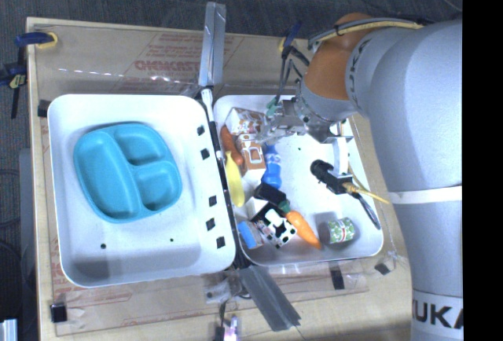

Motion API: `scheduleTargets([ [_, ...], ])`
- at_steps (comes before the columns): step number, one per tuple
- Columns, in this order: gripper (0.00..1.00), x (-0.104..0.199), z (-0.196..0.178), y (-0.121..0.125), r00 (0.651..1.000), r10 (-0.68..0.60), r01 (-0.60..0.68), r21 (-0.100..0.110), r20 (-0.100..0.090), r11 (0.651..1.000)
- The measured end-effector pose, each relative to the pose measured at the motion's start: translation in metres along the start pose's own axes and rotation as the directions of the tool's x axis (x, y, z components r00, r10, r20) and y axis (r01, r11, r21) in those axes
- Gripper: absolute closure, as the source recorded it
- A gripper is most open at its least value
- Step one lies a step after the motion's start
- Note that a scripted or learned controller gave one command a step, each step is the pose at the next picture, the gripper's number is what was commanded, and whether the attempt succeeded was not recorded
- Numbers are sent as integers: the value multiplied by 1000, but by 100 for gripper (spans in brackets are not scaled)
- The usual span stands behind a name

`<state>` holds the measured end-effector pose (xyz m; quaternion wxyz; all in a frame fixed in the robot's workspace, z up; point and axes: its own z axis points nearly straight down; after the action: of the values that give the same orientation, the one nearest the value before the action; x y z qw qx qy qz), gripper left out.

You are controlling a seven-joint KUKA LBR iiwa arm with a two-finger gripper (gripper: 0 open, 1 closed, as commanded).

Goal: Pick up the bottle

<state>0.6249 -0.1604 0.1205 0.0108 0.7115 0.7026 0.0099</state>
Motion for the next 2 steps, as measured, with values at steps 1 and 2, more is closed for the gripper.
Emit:
scheduleTargets([
  [1, 0, -6, -4, 1, 1000, 4, -4, -6, 9, 1000],
  [2, 0, -41, 20, -37, 1000, 31, -31, 17, 4, 999],
])
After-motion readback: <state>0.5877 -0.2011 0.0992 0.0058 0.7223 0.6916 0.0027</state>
